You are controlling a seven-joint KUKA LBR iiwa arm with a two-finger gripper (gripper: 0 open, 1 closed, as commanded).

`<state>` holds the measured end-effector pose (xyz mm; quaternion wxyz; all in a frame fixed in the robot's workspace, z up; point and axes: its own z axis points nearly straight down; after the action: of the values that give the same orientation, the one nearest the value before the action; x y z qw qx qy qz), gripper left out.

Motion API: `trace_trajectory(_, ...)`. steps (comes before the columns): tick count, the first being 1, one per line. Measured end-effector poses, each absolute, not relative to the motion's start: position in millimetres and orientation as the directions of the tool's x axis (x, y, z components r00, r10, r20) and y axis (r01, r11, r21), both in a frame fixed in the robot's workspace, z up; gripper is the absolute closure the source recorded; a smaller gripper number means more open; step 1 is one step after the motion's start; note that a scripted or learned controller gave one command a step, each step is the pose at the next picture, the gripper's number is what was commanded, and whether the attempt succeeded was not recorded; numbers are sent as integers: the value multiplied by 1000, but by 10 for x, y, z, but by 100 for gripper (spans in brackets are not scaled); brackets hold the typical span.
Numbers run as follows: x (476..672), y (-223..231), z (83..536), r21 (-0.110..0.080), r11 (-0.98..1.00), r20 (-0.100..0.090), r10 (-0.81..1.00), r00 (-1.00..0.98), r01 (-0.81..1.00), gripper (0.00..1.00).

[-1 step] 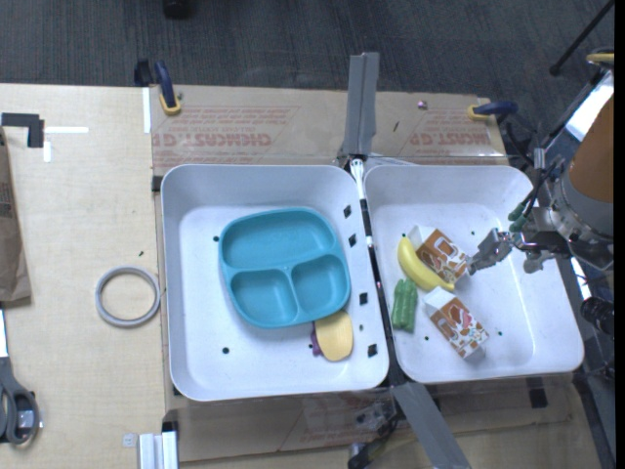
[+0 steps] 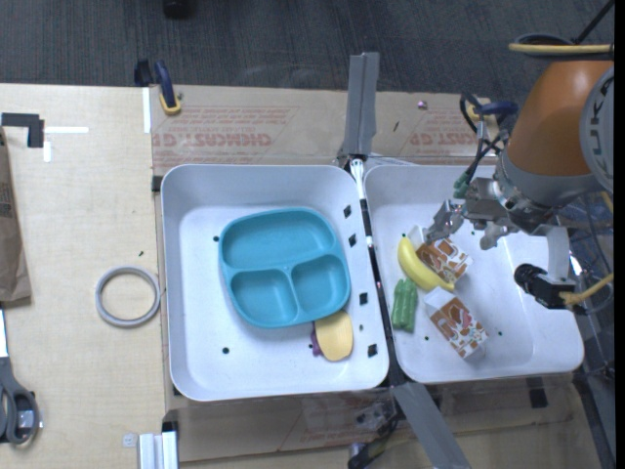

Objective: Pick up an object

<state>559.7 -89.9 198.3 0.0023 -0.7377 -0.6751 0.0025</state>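
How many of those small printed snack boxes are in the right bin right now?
2. One snack box lies against the banana near the tool; the other snack box lies nearer the bin's front. The arm may hide more.

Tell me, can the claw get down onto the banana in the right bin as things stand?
Probably yes. The claw hangs just above and right of the banana, whose top is uncovered. A small carton touching its right side may crowd one finger.
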Motion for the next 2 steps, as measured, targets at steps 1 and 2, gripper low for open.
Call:
trace_trajectory(1, 5782, -958, 1088, 3, -69, 0, 998, 69, 998, 0)
trace_trajectory(2, 5904, -932, 910, 0, 93, -1, 996, -93, 996, 0)
